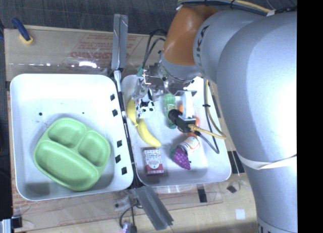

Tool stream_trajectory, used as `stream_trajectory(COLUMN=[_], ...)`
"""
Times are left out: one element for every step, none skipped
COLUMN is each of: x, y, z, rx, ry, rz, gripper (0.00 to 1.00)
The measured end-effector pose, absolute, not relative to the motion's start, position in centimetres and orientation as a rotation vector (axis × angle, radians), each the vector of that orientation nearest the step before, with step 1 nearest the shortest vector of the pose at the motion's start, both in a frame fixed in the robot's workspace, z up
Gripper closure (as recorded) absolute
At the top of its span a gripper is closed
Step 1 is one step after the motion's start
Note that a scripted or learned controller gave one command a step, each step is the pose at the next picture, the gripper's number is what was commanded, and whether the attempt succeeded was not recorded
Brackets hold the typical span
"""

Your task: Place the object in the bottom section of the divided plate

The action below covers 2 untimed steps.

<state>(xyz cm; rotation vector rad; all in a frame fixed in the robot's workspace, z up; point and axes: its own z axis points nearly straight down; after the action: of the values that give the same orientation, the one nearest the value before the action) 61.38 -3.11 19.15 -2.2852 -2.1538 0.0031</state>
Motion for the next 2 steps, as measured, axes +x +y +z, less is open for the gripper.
stream_trajectory(x=[57.9, 54.0], y=[3.0, 10.4], z=[19.1, 16.8], rx=[-2.013, -1.761], ry=[-2.406, -2.596], rz=[0.007, 0.006], gripper=[1.00, 1.00])
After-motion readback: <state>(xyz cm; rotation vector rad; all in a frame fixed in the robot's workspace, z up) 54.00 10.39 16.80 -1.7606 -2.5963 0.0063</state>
